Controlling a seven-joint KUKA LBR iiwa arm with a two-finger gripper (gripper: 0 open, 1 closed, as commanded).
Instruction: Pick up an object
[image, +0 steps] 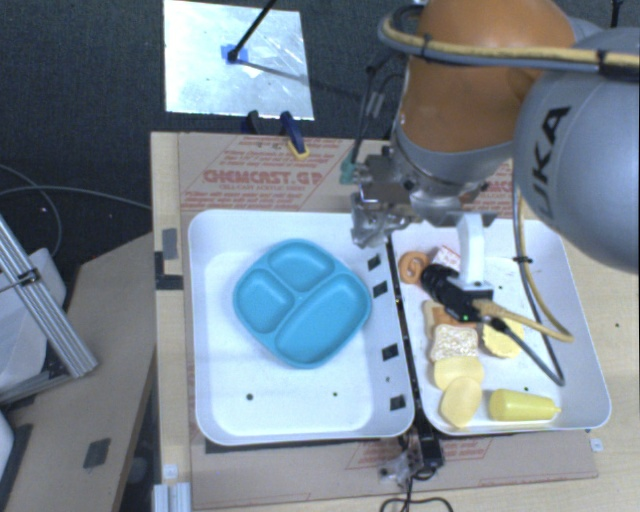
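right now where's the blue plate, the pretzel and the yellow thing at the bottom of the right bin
blue plate (302, 302), camera view, on its centre divider
pretzel (411, 267), camera view, on its ring
yellow thing (521, 405), camera view, on its middle

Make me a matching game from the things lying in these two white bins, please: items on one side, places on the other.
Items:
1. blue divided plastic plate
2. yellow lemon-shaped toy
3. small brown pretzel-like ring
4. square cracker-like tile

Places:
A. right bin, near corner
B. left bin, middle
C. right bin, far end by the divider
D. right bin, middle

Pairs: 1-B, 2-A, 3-C, 4-D
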